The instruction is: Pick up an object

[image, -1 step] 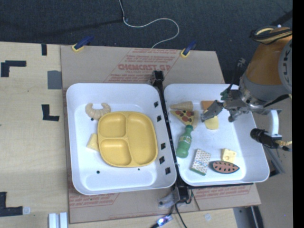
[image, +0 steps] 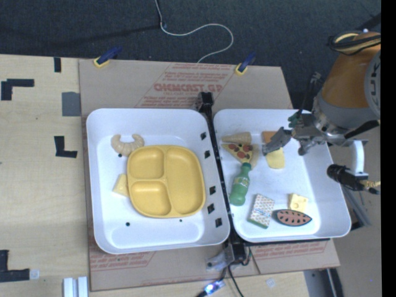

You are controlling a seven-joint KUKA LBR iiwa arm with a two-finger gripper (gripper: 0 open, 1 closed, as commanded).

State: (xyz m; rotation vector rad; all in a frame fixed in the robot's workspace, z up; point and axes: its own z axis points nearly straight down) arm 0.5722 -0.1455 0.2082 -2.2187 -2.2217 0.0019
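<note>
My gripper (image: 274, 143) hangs over the back of the right bin (image: 322, 184), reaching in from the right. Just below its tip lies a pale yellow piece (image: 276, 160), and a small orange piece (image: 267, 136) sits close behind it. A pizza slice (image: 238, 147) lies to the gripper's left. Nearer the front are a green bottle (image: 240, 184), a patterned block (image: 262, 210), a watermelon slice (image: 292, 218) and a cheese cube (image: 298, 202). Nothing shows in the gripper's grasp.
The left bin (image: 99, 166) holds a yellow divided plate (image: 166, 180), a croissant (image: 127, 143) at its back left and a yellow wedge (image: 120, 184) partly under the plate. A dark divider (image: 213, 166) with clips runs between the bins.
</note>
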